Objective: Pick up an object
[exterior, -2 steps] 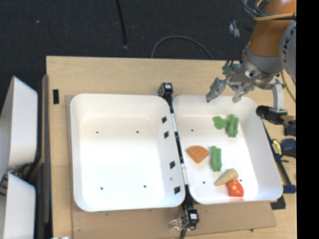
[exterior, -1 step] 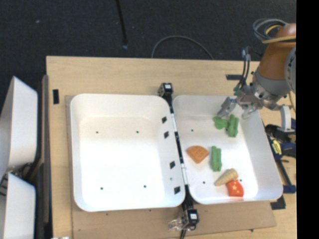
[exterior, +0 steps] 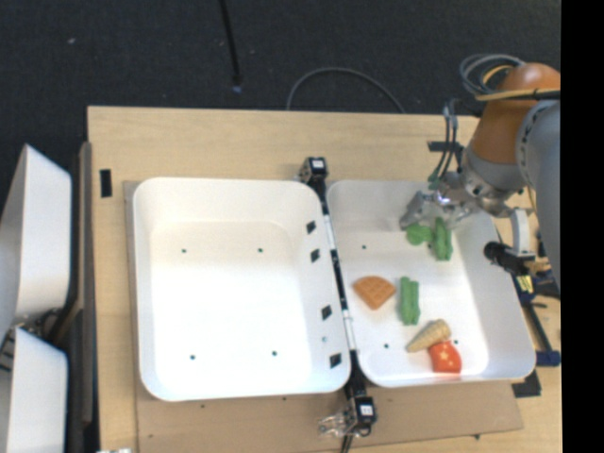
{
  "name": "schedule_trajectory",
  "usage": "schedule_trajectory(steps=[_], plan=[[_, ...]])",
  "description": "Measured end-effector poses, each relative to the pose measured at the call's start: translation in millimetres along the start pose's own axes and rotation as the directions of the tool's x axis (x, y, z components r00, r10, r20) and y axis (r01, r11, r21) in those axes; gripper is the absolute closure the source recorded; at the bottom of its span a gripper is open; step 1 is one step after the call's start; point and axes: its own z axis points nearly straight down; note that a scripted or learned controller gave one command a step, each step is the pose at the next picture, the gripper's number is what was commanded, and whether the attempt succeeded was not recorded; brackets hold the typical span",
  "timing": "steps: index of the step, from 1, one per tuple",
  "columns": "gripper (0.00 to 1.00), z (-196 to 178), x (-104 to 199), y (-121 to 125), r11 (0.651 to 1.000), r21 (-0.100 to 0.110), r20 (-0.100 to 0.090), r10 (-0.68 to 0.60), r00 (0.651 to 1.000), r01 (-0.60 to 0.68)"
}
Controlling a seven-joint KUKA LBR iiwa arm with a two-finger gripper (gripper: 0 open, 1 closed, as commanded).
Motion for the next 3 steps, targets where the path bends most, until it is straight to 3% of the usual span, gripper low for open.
schedule_trajectory(steps=[1,2,3], plan=[[0.0,9,-1,-4,1.0,-0.003,0.003,0.0,1.0,0.0],[1.0,-6,-3,-2,1.0,-0.011,0.006,-0.001,1.0,0.001],[0.0,-4,-2,-2,1.0,-0.009,0.006,-0.001,1.0,0.001]])
